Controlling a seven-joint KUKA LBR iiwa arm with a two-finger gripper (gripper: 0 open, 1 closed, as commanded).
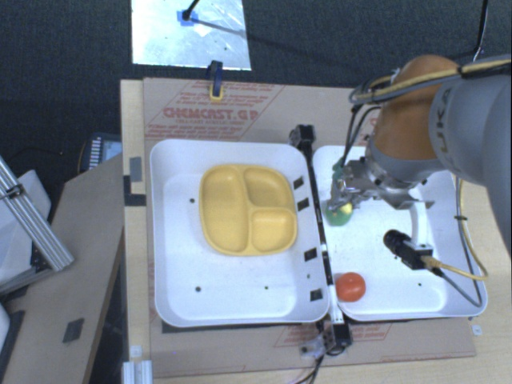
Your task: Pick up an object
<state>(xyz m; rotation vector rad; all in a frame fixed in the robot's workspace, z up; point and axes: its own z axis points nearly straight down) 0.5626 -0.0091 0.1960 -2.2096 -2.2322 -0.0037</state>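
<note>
Over the right bin: you had the jaws low at its left wall, right above a small green-yellow object.
Jaw state: you could not tell from this slant whether they were open or clamped.
Step in hand: likely the descent onto the green-yellow object, nothing visibly lifted.
Other candidates: an orange ball sat near the right bin's front corner; a yellow divided tray lay in the left bin.
Next move: you would need a firm close, then a straight lift clear of the wall.
</note>
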